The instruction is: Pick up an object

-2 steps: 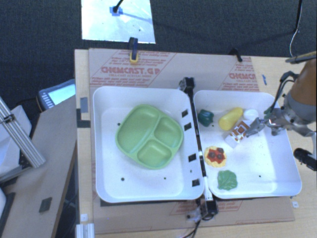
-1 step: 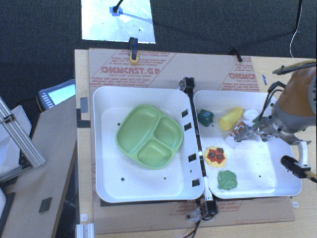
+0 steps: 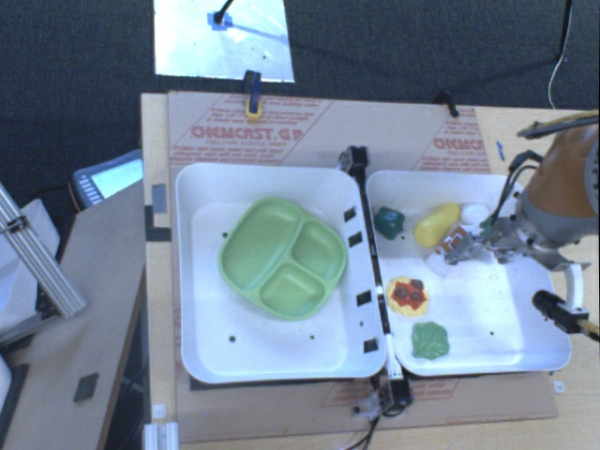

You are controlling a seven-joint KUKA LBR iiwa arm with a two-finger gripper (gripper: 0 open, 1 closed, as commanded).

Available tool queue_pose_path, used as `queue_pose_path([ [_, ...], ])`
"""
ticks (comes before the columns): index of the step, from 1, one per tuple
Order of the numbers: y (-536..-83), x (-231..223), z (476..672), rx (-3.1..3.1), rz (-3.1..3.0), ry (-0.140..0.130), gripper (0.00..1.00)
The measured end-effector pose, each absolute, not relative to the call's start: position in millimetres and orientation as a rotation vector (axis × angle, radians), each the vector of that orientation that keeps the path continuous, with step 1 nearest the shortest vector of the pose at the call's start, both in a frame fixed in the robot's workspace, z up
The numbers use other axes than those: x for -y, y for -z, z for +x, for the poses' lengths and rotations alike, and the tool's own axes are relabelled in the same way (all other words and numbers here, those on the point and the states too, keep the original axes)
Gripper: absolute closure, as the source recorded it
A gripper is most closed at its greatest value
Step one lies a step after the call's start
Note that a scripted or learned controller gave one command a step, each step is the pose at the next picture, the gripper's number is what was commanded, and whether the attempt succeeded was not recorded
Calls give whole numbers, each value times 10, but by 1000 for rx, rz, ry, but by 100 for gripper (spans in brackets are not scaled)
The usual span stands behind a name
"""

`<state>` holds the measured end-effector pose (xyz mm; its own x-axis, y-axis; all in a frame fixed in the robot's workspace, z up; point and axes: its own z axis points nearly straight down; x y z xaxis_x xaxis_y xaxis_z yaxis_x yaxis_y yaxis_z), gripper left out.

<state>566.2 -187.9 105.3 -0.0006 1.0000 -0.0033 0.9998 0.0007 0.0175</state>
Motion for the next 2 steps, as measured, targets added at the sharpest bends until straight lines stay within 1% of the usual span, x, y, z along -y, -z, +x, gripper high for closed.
queue_pose_path([
  [1,-1153,1856,5678,-2217,2208,-22,100],
  [2,-1589,1829,5701,-2224,2212,-3,100],
])
